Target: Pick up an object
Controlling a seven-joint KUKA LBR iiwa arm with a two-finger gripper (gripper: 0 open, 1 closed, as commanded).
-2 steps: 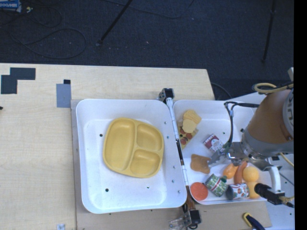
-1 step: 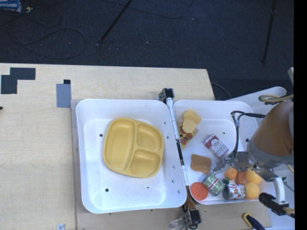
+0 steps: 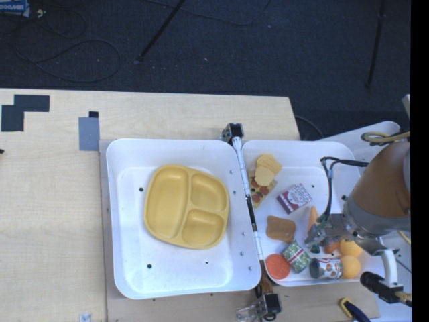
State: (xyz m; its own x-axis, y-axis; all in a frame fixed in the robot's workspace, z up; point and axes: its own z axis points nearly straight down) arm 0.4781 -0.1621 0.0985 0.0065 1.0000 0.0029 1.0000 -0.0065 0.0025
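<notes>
Arm comes in from 3 o'clock, gripper (image 3: 320,236) down low in the right bin (image 3: 305,159), over the clutter at the bin's 5 o'clock corner. Can't tell what state the gripper is in; dark metal blurs together, nothing visibly held. Nearest candidates: green packet (image 3: 295,255) just at 7 o'clock of the gripper, can (image 3: 326,268) at 6 o'clock, orange balls (image 3: 350,249) at 4 o'clock, carrot-like stick (image 3: 312,217) just at 11 o'clock, long axis running roughly 12–6. Brown block (image 3: 281,228) sits further off at 9 o'clock, red disc (image 3: 277,266) at 8 o'clock, red-white box (image 3: 295,197) at 11 o'clock, yellow slices (image 3: 266,168) far at 11 o'clock. Left bin (image 3: 127,213) holds a yellow tray (image 3: 186,205), well apart. My read: pick not yet made; the packet or stick is the likeliest target, but items crowd together.
</notes>
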